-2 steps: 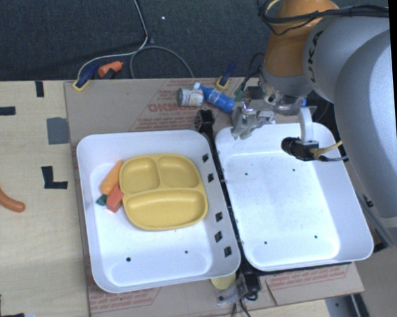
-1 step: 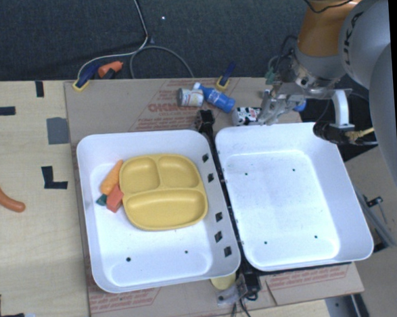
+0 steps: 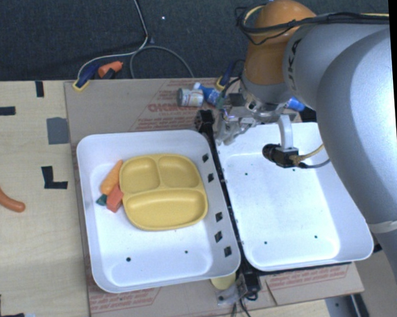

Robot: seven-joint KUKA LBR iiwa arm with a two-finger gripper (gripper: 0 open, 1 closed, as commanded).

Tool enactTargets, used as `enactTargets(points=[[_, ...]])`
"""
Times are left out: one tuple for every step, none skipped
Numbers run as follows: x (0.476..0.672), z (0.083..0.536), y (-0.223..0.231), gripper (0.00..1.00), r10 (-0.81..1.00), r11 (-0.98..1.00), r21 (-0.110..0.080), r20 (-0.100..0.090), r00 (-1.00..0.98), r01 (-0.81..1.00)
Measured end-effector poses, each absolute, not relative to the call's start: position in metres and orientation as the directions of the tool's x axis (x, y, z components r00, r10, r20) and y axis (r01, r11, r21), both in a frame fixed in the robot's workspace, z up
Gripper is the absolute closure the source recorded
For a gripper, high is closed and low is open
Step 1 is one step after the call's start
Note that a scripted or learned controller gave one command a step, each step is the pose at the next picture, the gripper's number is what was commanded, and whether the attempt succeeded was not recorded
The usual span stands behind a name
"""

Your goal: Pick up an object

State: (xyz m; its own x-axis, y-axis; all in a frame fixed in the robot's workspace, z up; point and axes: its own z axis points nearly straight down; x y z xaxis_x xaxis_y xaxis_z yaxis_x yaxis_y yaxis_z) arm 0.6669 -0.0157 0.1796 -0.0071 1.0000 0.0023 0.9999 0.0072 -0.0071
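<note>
A yellow divided plate (image 3: 163, 191) lies in the left bin (image 3: 151, 263), near its back. Tucked against the plate's left edge are an orange carrot-like toy (image 3: 110, 177) and a small red and green piece (image 3: 111, 201). My gripper (image 3: 231, 127) hangs over the back left corner of the right bin (image 3: 291, 216), close to the divide between the two bins. It is well to the right of the plate and the toys. The grey wrist and orange band (image 3: 271, 34) cover it from above, and nothing shows in its grasp.
An orange sausage-shaped toy (image 3: 6, 197) lies on the wooden bench far left, outside the bins. Behind the bins sit a small blue and white object (image 3: 197, 95), a clamp with an orange handle (image 3: 101, 71) and cables. The arm's bulk covers the right side.
</note>
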Motion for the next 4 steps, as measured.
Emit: enactTargets(points=[[0.654,0.184,-0.097,1.00,1.000,-0.006,-0.002,-0.004,0.006,1.000],[0.609,0.184,0.046,1.00,1.000,0.013,-0.003,0.004,-0.013,1.000],[0.607,0.202,-0.020,1.00,1.000,-0.002,0.000,-0.001,0.002,1.000],[0.613,0.183,0.059,1.00,1.000,0.008,-0.003,0.001,-0.008,1.000]])
